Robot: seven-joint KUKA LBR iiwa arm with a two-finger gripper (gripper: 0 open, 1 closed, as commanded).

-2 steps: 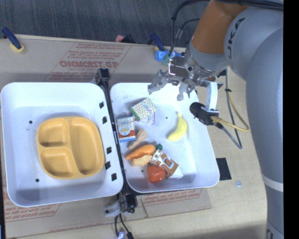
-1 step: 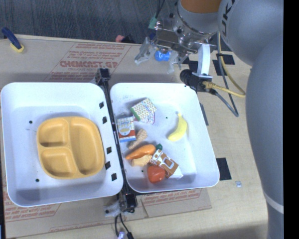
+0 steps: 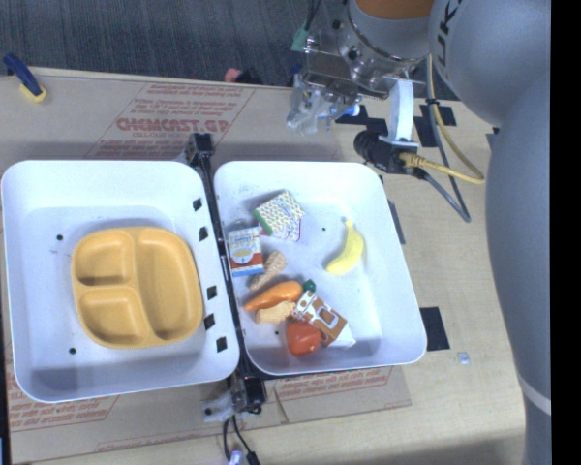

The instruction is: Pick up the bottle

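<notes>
The bottle (image 3: 321,318) lies on its side near the front edge of the right bin (image 3: 392,260), a small brown bottle with a white patterned label and a green cap end pointing toward the carrot (image 3: 273,295), which it touches. A red tomato-like piece (image 3: 304,338) sits just in front of it. Farther back in that bin lie a banana (image 3: 347,250), a small carton (image 3: 280,214) and a juice box (image 3: 244,250). The left bin (image 3: 29,201) holds a yellow divided tray (image 3: 136,285). The pincer (image 3: 313,109) hangs above the counter (image 3: 465,376) behind the right bin's rear edge, well apart from the bottle; whether it is open I cannot tell.
</notes>
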